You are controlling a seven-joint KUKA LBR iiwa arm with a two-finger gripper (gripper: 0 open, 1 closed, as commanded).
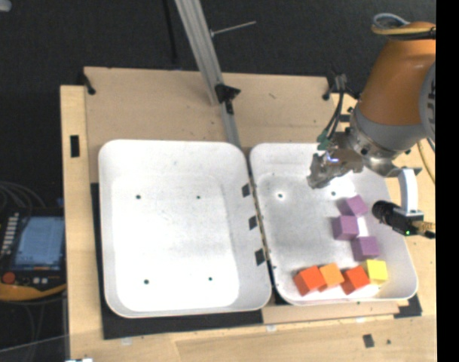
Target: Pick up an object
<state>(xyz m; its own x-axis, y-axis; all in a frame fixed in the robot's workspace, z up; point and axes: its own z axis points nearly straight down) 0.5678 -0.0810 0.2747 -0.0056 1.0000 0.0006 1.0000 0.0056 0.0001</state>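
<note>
The gripper [325,170] is hovering near the right bin's [289,225] far edge, can't tell its grip, while purple blocks [353,225] are running lengthwise toward the near edge.

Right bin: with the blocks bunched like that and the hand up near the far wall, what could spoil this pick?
1. The purple blocks touch one another, so the hand may wedge between them or nudge one away.
2. The orange blocks and yellow block sit tight against the right bin's near wall, leaving little room to close.
3. The hand hovers apart from all of them and could close on nothing.
</note>
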